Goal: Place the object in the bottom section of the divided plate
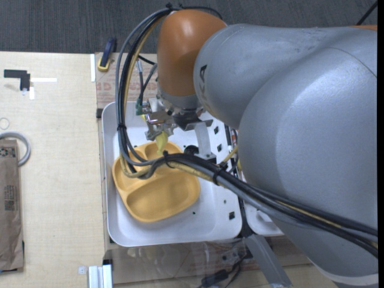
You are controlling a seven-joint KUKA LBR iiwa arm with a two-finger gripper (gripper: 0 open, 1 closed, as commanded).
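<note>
**Bench inventory: my arm over the left bin, divided plate below**

1. Arm [288, 101]. My grey body takes up most of the right side of the camera view, with the orange band [186, 47] above the wrist at top centre. Black cables [129, 83] loop down from the band on the left side and another bundle runs across the plate toward lower right.

2. Gripper [161, 138]. It hangs over the upper rim of the plate, pointing down. A small pale yellow object [161, 140] sits right at its tip; from this slant I cannot tell whether it is pinched between the fingers, nor how far apart they stand.

3. Divided plate [159, 194]. Yellow-tan plastic, lying in the left white bin [120, 233]. Its large bottom section faces the near edge of the bin and shows bare plastic. The smaller upper sections lie under my gripper and cables, partly hidden.

4. The object, position. Above the top part of the plate, near the divider, well apart from the bottom section.

5. Right white bin [264, 224]. A small corner is visible beneath my arm.

6. Bench surface [54, 161]. Light wood, left of the bins. On it: a brown paper packet [9, 203] at the left edge, a grey ring [21, 146] just above it, a black bracket [18, 77] near the top left, and a blue-and-yellow tool [108, 53] by the bin's upper corner.
</note>
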